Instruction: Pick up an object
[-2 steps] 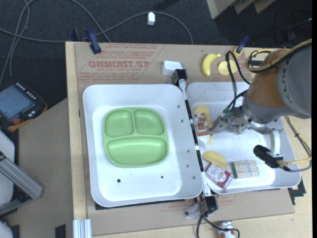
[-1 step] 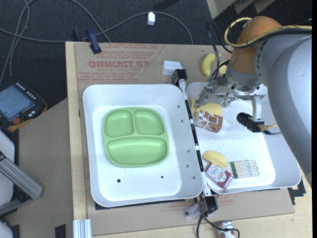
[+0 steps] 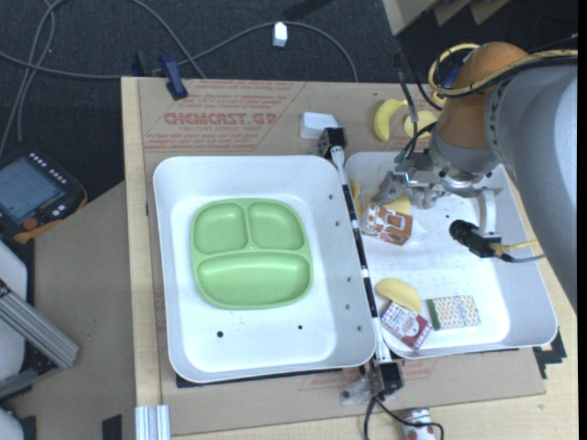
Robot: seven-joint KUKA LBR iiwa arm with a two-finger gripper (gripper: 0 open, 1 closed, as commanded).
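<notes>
Gripper (image 3: 396,189) stood low in the right bin (image 3: 527,324), at its far left corner, just above a brown-and-white packet (image 3: 389,225). How far it was opened could not be told from the room camera, and nothing was seen in its hold. Packet lay close by the wall between the bins. Nearer the front lay a yellow piece (image 3: 398,291), a red-and-white packet (image 3: 405,324) and a green-and-red card (image 3: 454,312), grouped together. Left bin (image 3: 179,337) carried a green tray (image 3: 251,252).

Risk noted: the packet looked flat and slack, so the gripper might slide off it or close on air. The wall left little room on that side.
</notes>
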